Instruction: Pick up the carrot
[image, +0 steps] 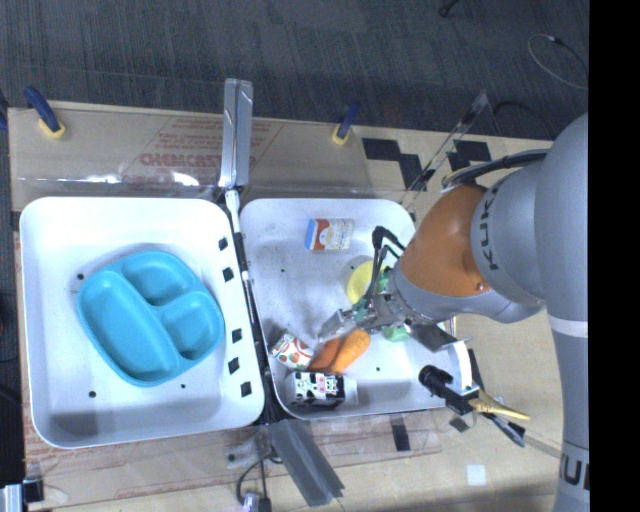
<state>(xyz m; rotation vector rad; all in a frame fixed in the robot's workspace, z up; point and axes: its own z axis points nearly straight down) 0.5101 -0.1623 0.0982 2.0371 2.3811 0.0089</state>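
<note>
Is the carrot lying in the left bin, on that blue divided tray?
No, the carrot lies in the right bin, near its front edge, while the blue tray sits in the left bin.

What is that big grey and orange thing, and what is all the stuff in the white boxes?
It is a robot arm reaching in from the right, filmed by one camera looking down from above. Its gripper is a two-finger hand, sitting just over the orange carrot. I cannot tell if it has grabbed it. The right bin also has a small carton, a black-and-white box and something yellow. The left bin holds a blue tray.
</note>
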